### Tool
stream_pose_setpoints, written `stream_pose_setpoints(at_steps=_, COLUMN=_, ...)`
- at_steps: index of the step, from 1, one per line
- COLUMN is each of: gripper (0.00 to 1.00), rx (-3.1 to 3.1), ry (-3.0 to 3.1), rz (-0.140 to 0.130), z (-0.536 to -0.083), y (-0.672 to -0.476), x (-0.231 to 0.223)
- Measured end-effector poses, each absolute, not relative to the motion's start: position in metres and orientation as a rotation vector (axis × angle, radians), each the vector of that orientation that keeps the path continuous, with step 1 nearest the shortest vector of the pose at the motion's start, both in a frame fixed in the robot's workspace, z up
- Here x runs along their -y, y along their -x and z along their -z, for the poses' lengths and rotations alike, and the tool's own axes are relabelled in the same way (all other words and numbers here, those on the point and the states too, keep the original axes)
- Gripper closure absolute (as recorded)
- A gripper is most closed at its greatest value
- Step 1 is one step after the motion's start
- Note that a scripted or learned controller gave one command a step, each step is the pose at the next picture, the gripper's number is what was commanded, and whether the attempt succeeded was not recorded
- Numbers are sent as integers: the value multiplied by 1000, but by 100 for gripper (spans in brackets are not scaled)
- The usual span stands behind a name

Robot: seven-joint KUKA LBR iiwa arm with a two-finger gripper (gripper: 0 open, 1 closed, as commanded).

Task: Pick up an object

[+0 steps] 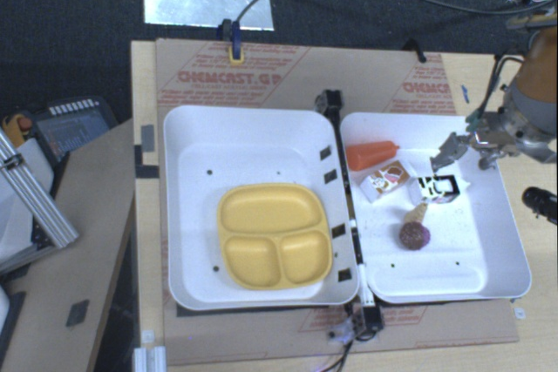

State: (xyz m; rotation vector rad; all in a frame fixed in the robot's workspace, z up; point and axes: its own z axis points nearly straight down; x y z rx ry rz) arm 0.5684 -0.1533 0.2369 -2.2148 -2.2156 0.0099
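Two shallow white bins side by side: left bin (187,187) and right bin (488,266). Left bin: one yellow divided tray (275,235) with three compartments. Right bin: four objects, namely one orange carrot-shaped piece (370,154), one small printed packet (386,180), one black-and-white card (438,187), one ice-cream cone toy (415,228). One arm, bearing one gripper (446,154).

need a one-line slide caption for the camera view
KUKA gripper hovers over the right bin above a carrot, small box and ice-cream cone; yellow divided plate in left bin.
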Motion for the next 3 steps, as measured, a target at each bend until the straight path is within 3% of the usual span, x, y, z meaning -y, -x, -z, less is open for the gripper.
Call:
stream_pose_setpoints(at_steps=1, gripper=0, rx=2226, ry=2219, rz=1, z=-244, y=-571, x=153)
stream_pose_setpoints(at_steps=3, gripper=0, rx=2222, ry=2218, rz=-2, z=-152, y=-575, x=146)
